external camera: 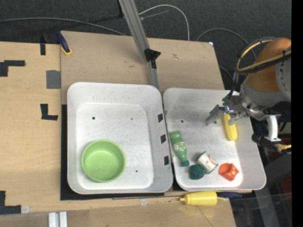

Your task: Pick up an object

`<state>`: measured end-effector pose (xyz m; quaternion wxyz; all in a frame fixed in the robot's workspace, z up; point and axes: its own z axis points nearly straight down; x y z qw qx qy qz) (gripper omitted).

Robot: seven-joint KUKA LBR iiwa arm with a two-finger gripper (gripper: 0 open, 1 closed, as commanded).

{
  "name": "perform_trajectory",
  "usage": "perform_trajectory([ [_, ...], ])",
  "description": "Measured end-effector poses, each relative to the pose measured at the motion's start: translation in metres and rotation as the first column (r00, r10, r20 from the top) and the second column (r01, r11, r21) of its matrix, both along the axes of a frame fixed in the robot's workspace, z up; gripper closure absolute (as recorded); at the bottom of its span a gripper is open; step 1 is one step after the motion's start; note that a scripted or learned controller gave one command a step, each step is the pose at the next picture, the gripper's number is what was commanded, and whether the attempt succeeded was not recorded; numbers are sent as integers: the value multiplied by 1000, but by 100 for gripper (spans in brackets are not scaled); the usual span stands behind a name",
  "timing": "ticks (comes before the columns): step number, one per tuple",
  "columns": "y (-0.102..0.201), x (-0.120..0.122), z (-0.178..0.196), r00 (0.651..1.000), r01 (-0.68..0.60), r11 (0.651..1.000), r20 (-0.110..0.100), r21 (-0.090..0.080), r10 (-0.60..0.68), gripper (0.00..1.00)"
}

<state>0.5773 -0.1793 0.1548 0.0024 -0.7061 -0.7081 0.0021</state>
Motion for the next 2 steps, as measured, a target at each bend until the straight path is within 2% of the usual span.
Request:
perform_trajectory([
  [1, 6, -1, -64, 1000, 1, 1000, -2, 1, -1, 0],
  [2, 6, 0, -50, 1000, 0, 1000, 4, 0, 0, 100],
])
